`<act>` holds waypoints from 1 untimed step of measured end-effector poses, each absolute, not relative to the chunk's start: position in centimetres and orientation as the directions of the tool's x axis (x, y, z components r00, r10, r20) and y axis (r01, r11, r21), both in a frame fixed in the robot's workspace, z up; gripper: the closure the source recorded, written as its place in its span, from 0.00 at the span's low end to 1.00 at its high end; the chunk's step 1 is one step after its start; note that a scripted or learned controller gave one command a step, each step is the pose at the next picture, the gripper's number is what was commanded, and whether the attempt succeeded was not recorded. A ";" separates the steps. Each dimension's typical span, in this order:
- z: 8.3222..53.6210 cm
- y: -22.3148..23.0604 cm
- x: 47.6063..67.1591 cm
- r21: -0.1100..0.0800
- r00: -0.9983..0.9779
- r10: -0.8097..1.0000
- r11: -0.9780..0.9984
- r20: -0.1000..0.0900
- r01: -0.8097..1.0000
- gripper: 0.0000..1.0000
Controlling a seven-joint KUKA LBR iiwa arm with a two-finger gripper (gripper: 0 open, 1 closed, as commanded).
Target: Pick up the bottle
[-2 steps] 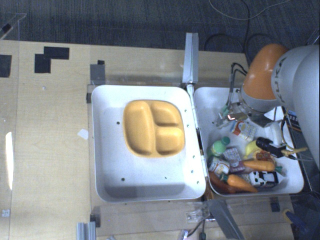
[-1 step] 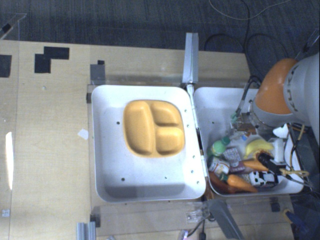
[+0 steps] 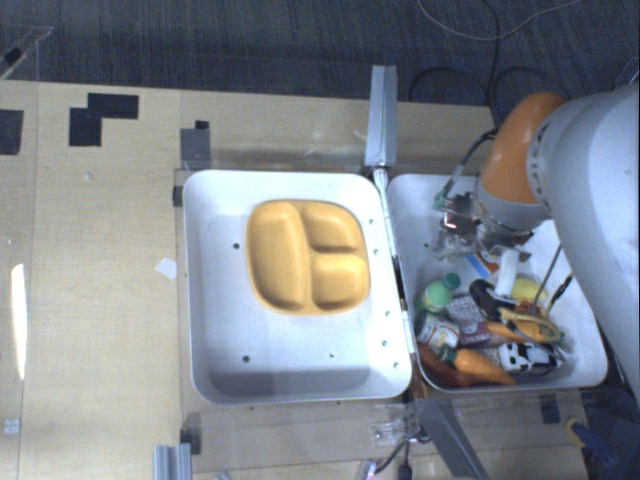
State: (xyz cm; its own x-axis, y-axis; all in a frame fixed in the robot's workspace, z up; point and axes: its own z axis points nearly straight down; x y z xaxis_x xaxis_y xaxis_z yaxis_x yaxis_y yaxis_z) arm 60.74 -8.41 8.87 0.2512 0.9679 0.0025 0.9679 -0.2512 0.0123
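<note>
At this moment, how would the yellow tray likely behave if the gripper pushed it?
The yellow tray looks moulded and rigid, so it probably slides whole rather than bending. It lies flat and wide in the left bin, so tipping seems unlikely. The smooth floor may let it skid.

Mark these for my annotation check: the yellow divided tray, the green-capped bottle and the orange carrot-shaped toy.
Yellow divided tray [image 3: 307, 256], camera view, central ridge.
Green-capped bottle [image 3: 437, 295], camera view, green top.
Orange carrot-shaped toy [image 3: 482, 368], camera view, mid-body.

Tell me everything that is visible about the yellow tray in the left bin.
The yellow tray looks like smooth plastic, with rounded corners and three hollows: one long at its left, two smaller at its right. It lies flat, open side up, slightly turned, near the middle of the left bin, resting on its white floor. The hollows hold nothing. Nothing else touches it.
</note>
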 end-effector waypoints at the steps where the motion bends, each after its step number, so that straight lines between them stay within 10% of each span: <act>1: 8.7 -19.3 63.2 0.007 0.516 0.856 -0.516 0.000 0.856 1.00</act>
State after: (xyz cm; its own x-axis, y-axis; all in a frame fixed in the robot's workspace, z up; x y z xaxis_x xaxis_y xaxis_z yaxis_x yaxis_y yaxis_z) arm 63.15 -19.26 8.68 0.5164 0.8564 0.0002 0.8563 -0.5164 0.0072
